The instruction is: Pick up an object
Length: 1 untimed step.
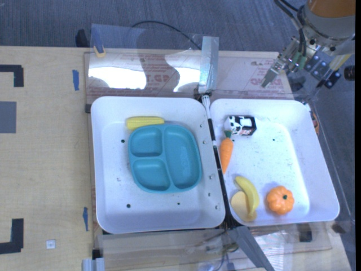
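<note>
Nothing picked yet. Gripper (274,75) hangs off the right bin's (316,168) far right corner, fingers released, nothing between them. Candidates lie in that bin: carrot (225,154), banana (249,192), small pumpkin (280,200), cow toy (241,125). Arm is cropped at the frame top.

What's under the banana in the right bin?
The banana lies on a pale yellow round piece, which pokes out at its lower left. The part of that piece beneath the banana is covered, so its full shape can't be told.
</note>
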Tool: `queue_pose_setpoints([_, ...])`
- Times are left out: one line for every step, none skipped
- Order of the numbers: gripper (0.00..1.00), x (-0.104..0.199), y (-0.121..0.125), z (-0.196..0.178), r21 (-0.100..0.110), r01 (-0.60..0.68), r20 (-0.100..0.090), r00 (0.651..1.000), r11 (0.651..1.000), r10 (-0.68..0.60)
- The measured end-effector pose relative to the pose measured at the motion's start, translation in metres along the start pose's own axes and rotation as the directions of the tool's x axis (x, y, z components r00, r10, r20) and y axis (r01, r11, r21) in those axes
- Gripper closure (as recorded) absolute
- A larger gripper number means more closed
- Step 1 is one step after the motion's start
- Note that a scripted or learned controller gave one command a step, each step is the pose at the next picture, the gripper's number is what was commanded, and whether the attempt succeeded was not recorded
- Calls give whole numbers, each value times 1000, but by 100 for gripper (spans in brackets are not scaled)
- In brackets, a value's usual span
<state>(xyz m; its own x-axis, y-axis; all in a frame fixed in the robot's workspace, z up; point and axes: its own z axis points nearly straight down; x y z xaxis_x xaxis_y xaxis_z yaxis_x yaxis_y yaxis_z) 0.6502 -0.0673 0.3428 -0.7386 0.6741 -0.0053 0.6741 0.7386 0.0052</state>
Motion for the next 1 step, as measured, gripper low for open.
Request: queue_pose_setpoints([100, 69, 60, 64, 7, -103, -9, 995, 995, 103])
